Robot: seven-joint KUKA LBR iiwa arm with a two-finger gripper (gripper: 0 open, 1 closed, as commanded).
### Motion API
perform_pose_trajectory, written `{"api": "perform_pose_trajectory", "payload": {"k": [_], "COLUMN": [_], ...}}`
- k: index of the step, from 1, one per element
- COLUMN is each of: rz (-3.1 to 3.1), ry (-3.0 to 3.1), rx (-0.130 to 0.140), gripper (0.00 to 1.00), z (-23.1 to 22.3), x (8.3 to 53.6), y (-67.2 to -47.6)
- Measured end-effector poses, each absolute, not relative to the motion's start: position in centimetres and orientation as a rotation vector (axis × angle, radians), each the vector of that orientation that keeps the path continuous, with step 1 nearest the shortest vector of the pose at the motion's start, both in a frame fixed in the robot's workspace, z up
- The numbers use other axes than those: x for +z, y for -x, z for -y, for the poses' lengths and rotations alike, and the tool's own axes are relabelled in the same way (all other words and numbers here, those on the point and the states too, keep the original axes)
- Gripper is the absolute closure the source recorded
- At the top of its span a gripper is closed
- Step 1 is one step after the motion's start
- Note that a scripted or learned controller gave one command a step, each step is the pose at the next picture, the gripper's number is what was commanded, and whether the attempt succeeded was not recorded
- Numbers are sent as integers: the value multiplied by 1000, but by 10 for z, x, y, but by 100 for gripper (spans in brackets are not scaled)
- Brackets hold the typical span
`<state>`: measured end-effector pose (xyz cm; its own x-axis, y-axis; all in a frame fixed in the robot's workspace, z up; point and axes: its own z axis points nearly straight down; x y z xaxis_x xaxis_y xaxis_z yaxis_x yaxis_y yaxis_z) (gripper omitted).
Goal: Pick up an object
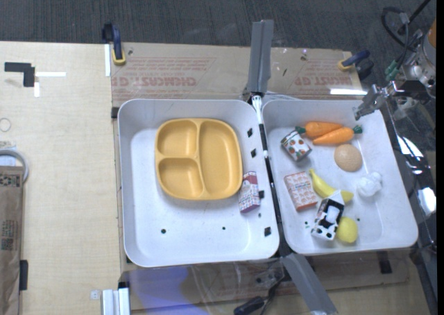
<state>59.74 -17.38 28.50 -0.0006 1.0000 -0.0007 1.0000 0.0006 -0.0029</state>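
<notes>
Two white bins sit side by side. The left bin (pixel 139 237) holds one yellow three-part plate (pixel 199 159) and one small pink carton (pixel 249 192), which touches the plate's lower right edge. Bare floor remains below and left of the plate.

The right bin (pixel 402 227) is crowded. Taking the egg (pixel 348 158) as landmark:
- Two carrots (pixel 331 132), just above the egg and touching each other.
- One red-dotted box (pixel 296 146), to its left.
- One banana (pixel 326 186), below and left.
- One pink cracker pack (pixel 300 189), left of the banana.
- One white crumpled lump (pixel 370 184), below and right.
- One black-and-white cow toy (pixel 327 219), well below.
- One lemon (pixel 347 230), touching the cow toy.

Open floor lies along the bin's right wall.

The gripper (pixel 366 107) sits at the right bin's upper right rim, above and right of the egg and apart from all objects. The state of its claw cannot be determined.
</notes>
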Motion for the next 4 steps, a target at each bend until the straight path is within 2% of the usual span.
{"api": "perform_pose_trajectory", "payload": {"k": [1, 2, 3, 4], "rz": [2174, 2272, 2334, 2429], "ry": [2266, 2169, 2106, 1992], "rx": [4, 2, -1, 0], "gripper": [0, 0, 0, 0], "z": [198, 126, 181, 187], "x": [177, 188, 94, 92], "y": [-635, -644, -650, -594]}}
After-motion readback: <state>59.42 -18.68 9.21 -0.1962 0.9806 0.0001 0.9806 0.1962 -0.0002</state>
